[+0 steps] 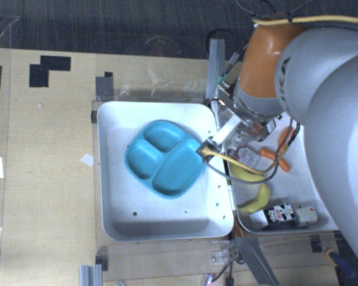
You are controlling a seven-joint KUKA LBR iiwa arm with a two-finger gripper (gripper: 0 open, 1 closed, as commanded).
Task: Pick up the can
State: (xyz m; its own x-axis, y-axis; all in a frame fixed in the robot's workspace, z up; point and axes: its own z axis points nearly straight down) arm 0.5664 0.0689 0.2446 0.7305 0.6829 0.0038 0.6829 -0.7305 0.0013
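Two white bins stand side by side on the counter (48,177), says the first; what does the left bin (167,231) hold?

A blue divided plate (165,158), answers the second, with three compartments, lying flat toward that bin's right wall.

And the arm (328,100)?

It reaches in from the right, its orange band (262,58) high over the far end of the right bin (289,189). The hand (250,133) hangs low over that bin's far left corner, close to the wall between the bins. How far it is open cannot be told, and nothing can be seen in its grasp.

Where is the can (248,155)?

It seems to be the small silvery thing with a reddish label just below the hand, in the right bin and partly hidden. Whether the hand touches it cannot be told.

What else lies there?

A banana (259,196) curves along the left wall, just on the near side of the can. An orange-handled tool (273,158) lies beside the can on its right. A pale grey and white thing (289,215) with black and red marks lies at the near end, apart from the hand
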